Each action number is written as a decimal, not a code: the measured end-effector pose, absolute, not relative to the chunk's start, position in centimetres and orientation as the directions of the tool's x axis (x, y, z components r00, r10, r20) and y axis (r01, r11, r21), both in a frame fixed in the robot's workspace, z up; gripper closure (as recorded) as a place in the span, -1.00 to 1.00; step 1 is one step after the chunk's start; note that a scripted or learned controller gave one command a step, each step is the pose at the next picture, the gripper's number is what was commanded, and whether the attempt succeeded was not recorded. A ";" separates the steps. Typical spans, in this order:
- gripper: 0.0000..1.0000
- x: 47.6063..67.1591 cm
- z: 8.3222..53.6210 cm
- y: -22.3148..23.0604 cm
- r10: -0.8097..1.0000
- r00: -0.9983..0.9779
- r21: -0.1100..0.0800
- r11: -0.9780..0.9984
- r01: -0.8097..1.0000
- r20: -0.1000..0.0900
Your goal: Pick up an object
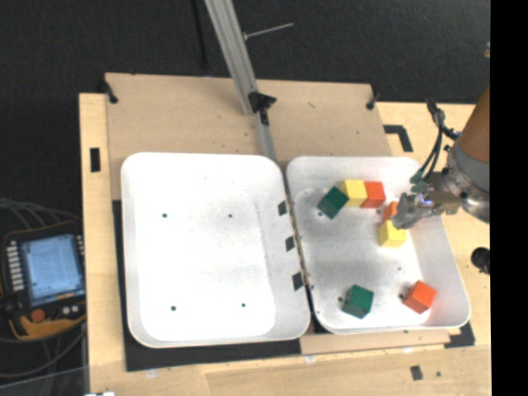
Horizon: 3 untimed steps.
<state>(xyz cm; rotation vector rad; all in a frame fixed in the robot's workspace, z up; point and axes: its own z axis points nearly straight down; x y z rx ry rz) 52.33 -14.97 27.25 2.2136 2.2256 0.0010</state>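
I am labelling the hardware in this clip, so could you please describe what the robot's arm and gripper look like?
The arm is grey with an orange-brown band above the wrist, entering from the right. Dark cables loop along its side down to the wrist. The gripper is a small grey metal piece with a few tiny coloured lights on it.

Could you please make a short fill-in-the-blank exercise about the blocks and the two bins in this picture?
1. All the blocks lie in the ____ bin of the camera view.
2. The yellow block at the back sits between a green block and an ____ block.
3. The hand is just above a second ____ block.
4. The number of green blocks is ____.

Missing words: right; orange; yellow; two
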 end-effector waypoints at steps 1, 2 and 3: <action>1.00 54.4 27.1 -9.9 1.000 -0.006 0.002 0.006 1.000 0.000; 1.00 54.8 25.7 -4.6 1.000 -0.006 0.000 0.006 1.000 0.000; 1.00 55.3 24.4 0.0 1.000 -0.005 -0.002 0.005 1.000 0.000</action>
